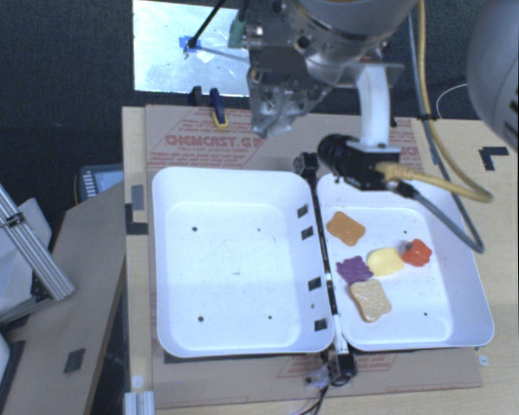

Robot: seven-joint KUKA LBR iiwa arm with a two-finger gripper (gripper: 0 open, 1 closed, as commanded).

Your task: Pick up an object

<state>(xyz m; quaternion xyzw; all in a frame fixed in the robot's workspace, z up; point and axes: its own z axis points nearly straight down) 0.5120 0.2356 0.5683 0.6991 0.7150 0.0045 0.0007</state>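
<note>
- Camera view from above: 1 tan bench [89,267] carries 1 brown cardboard sheet with red lettering [203,139].
- 2 shallow white plastic bins sit on the sheet side by side, the left bin [227,267] and the right bin [430,316].
- 1 grey robot arm [349,20] reaches in at the top.
- Its metal gripper [272,113] hangs over the cardboard behind the left bin's far rim, well apart from the pieces. I cannot tell how far open it is or whether it has hold of anything.
- 5 small toy food pieces lie in the right bin: 1 tan bread-slice shape [371,300], 1 flat orange piece [346,228], 1 rounded yellow piece [385,261], 1 purple piece [353,269] and 1 red piece [417,252].
- The yellow piece touches the purple piece, and the red piece lies just beside the yellow one.
</note>
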